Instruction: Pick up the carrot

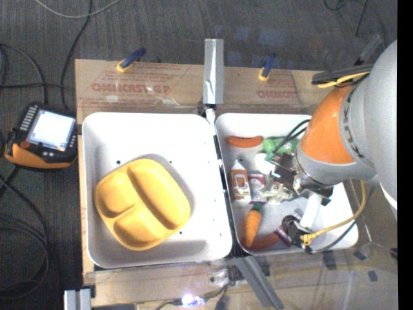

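The arm (335,141) leans over the right bin (348,237); its gripper (277,189) hangs above the clutter, its grip state impossible to tell; the carrot (251,223) lies just below-left, long axis near vertical, leafy top toward the gripper.

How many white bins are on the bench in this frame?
2. The left bin holds a yellow divided plate; the right bin holds the carrot and other items, partly covered by the arm.
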Controlling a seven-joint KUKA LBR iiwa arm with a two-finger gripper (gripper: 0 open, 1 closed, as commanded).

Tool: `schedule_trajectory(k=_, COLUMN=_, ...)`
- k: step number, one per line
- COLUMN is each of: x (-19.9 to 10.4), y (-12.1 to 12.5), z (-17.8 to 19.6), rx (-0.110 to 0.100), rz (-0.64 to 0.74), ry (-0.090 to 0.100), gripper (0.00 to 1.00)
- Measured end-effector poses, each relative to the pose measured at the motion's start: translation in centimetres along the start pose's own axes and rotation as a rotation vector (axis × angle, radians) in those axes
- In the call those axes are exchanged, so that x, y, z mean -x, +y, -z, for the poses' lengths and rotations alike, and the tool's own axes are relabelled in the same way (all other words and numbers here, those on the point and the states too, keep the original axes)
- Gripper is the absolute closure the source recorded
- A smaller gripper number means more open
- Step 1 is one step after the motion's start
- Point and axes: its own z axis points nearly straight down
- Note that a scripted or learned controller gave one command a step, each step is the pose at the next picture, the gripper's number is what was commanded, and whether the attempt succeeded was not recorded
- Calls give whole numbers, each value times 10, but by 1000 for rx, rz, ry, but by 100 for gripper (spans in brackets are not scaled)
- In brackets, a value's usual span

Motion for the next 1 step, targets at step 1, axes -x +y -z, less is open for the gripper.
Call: schedule_trajectory(k=1, x=-43, y=-23, z=0, rx=-1, rz=-95, ry=1, gripper=100)
